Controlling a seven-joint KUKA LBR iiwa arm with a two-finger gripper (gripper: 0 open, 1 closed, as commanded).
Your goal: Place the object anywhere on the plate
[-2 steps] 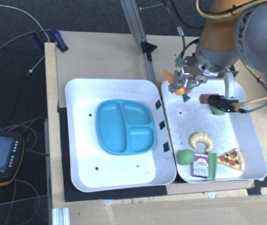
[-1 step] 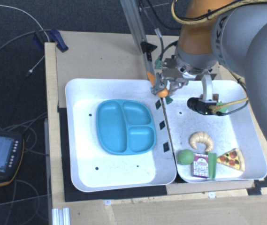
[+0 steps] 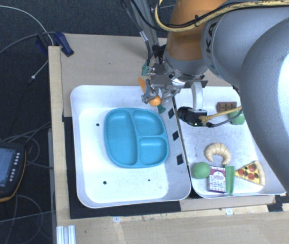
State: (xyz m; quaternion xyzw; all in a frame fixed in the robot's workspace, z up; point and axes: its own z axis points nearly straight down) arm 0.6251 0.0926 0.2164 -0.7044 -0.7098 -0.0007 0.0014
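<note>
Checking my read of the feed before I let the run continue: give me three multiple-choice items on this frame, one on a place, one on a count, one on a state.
1. Which bin holds the blue plate?
A. left-hand bin in the view
B. right-hand bin
C. neither

2. How many compartments does the plate have?
A. two
B. three
C. five

3. Where is the small orange object?
A. lying on the plate
B. at the gripper, above the plate's far edge
C. beside the croissant

Key: 1 A, the plate lies in the left bin. 2 B, one long section and two smaller. 3 B, it sits at the fingertips, clear of the plate.
</note>
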